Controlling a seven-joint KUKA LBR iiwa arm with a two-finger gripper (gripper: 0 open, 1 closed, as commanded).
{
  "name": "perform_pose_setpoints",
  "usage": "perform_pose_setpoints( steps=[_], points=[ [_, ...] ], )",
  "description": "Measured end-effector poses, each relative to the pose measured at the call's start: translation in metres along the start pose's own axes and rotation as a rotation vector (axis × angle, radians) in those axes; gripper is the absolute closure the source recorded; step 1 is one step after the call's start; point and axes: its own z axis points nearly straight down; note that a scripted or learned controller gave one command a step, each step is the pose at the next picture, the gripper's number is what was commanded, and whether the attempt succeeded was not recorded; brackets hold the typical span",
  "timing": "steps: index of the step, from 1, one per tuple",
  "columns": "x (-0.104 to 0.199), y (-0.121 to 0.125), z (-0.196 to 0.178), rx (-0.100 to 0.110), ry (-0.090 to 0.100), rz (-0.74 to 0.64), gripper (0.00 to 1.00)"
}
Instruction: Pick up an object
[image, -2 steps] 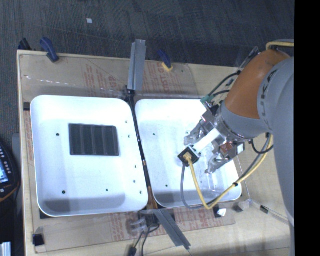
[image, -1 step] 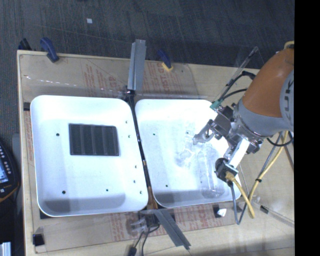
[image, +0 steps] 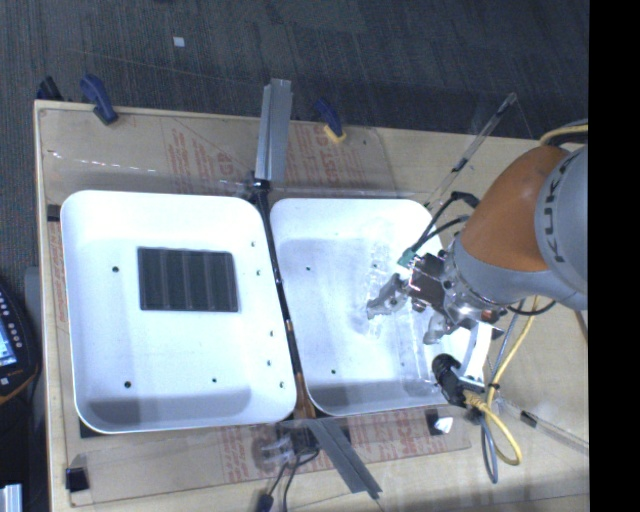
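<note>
White plastic bins, two, shallow, with rounded corners, set side by side and almost touching on a tan wooden counter (image: 150, 140). Left bin (image: 80, 215): holds one dark grey rectangular slab (image: 188, 280), flat on the bin floor, slightly toward the far-left part of it, its top ribbed into four upright strips; it lies clear of every wall, and small dark dots are scattered on the floor around it. Right bin (image: 320, 230): the gripper (image: 387, 297) is lowered into its right half, near the floor, well apart from the slab in the other bin. Pale grey and glassy shapes at the gripper's tip blur into the bright floor, so whether it is spread, closed or pinching anything cannot be told. Arm (image: 520, 230): grey with a broad orange band, entering from the right edge over the right bin's near-right corner, with black cables looped at the wrist and a yellow cable (image: 503, 400) hanging below it across the counter. Fittings: one grey metal bar (image: 272, 130) at the far edge above the gap between the bins; a second grey bar (image: 340, 458) angled at the near edge below that gap; two blue clamps on the counter's far edge, one at the left corner (image: 100, 100) and one near the middle (image: 328, 117). Surround: dark carpeted floor (image: 300, 50) beyond the counter.
</note>
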Motion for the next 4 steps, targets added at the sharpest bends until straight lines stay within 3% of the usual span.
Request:
perform_pose_setpoints(
  steps=[1,2,3,4],
  points=[
    [0.066,-0.035,0.002,0.001,0.0,0.243,0.0],
    [0.003,0.023,-0.045,-0.005,0.001,0.075,0.0],
    [-0.033,0.019,-0.044,-0.003,0.001,-0.107,0.0],
    [-0.021,0.013,-0.06,-0.009,-0.001,-0.263,0.0]
  ],
)
